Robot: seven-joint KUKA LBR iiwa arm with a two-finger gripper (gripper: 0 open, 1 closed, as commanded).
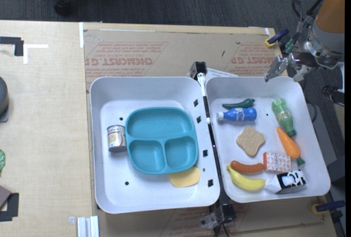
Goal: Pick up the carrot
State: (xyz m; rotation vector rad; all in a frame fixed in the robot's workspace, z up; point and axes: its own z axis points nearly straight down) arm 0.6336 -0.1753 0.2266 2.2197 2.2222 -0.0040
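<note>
Well apart, carrot [288,143] in right bin [313,120], hand [281,67] above its rim

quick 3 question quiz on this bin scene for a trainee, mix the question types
1. True or false: the carrot lies in the bin that holds the blue tray.
2. Which lies nearest the carrot? A) can B) green bottle C) yellow chip
3. Fill in: the gripper hangs over the right bin's ____ corner.

Key: 1 false; 2 B; 3 far right.
</note>
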